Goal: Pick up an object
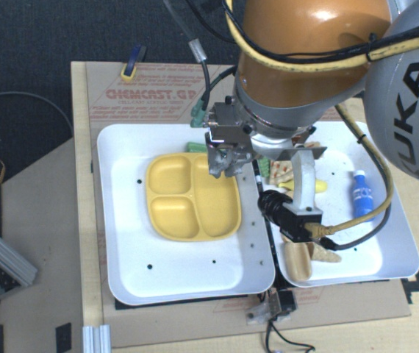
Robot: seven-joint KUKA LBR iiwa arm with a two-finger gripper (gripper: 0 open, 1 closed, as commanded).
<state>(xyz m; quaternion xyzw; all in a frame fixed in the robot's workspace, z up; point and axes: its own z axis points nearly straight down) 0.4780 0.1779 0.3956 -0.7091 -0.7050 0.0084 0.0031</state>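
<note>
Arm poised over yellow tray (193, 197) in left bin (121, 197).
We see the gripper (223, 164) at the tray's top edge, apparently closing in; grip state we cannot tell. Next, a firm hold on the rim.
</note>
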